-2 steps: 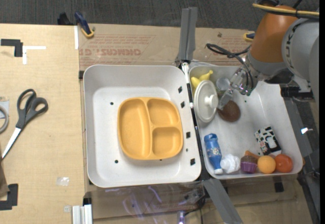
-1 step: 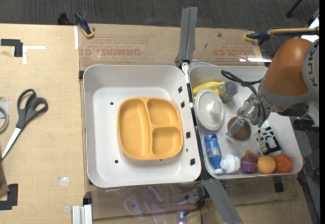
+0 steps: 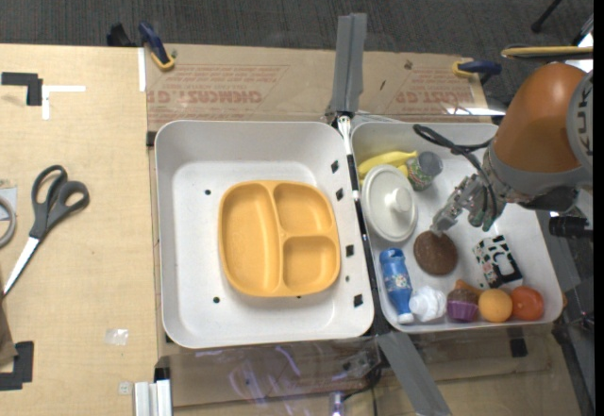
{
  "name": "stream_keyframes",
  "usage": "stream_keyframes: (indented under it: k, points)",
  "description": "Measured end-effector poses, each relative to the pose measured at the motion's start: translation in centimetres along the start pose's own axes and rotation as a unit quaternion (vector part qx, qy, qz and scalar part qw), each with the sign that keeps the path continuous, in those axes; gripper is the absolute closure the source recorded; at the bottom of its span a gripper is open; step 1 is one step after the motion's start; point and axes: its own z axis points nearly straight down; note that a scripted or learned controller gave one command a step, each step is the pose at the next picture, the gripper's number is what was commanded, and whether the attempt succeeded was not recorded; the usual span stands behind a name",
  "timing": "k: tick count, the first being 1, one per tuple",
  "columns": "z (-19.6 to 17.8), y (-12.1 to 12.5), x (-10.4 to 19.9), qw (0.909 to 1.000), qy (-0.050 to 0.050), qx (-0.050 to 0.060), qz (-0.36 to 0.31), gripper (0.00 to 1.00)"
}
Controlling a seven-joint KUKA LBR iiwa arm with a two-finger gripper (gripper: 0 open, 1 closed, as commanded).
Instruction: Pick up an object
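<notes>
We are working over the surface (image 3: 75,310), where two white bins are sitting side by side. The left bin (image 3: 179,291) is carrying a yellow divided tray (image 3: 279,237). The right bin (image 3: 552,258) is crowding together a white bowl (image 3: 391,203), a blue bottle (image 3: 394,280), a brown round object (image 3: 436,253), a banana (image 3: 385,161), an orange (image 3: 495,305) and a tomato (image 3: 528,303). We are hovering the jaws (image 3: 460,208) just above and right of the brown round object, gripping nothing; how far apart they stand we cannot tell. We judge that centring straight over that brown piece before descending, staying clear of the bowl's rim, is giving the best chance.
</notes>
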Motion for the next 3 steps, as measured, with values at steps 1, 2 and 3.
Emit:
stream_keyframes:
  k: [1,2,3]
  points:
    - [-8.8,8.4,-0.8,1.0000,0.003,0.001,-0.008,1.00]
    - [-10.2,-5.0,-1.6,0.9738,0.003,0.000,-0.227,1.00]
    - [1.1,1.4,-1.2,0.9785,0.002,-0.001,-0.206,1.00]
